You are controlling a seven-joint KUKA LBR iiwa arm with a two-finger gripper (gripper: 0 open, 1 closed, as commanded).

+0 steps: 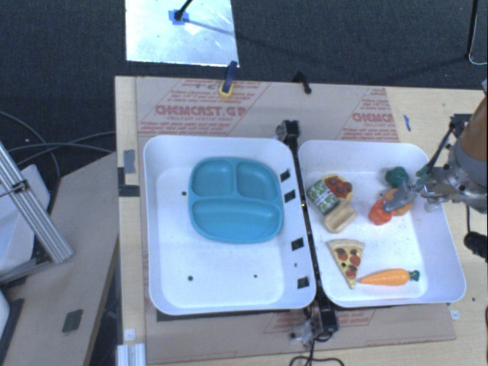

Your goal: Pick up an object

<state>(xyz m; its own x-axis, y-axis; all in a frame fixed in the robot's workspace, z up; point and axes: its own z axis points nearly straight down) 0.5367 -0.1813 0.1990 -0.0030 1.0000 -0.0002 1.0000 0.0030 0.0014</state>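
Two bins are sitting on the worktop; I am lowering my jaws (402, 199) onto the tomato (379, 213) near the right bin's (442, 280) right edge, grip state unclear, aiming to centre squarely.

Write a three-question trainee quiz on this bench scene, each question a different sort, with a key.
1. True or false: the blue divided plate lies in the left bin.
2. Which lies nearest the right bin's front edge? A) carrot B) pizza slice C) green toy
3. Fill in: the gripper is over the ___ bin, by the orange-red toy.

Key: 1 true; 2 A; 3 right.
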